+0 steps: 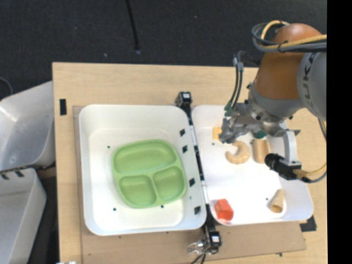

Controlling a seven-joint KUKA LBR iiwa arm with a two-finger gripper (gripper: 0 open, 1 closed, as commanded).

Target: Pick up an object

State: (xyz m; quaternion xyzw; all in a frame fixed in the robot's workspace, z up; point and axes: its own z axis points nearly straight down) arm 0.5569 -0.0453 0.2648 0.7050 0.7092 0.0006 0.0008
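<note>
- Fingers low over the right bin, spread unclear — cannot tell.
- Curled croissant just below-right of them, apart.
- Tan roll further right.
- Red block and cone well below.
- Green divided plate far left, in the left bin.

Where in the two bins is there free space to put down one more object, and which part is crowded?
Right bin: bare floor lies in the middle, bordered by the croissant above, the red object at lower left and the cone at lower right. Its upper part is crowded under the gripper. Left bin: a bare strip surrounds the green tray, widest above it.
</note>
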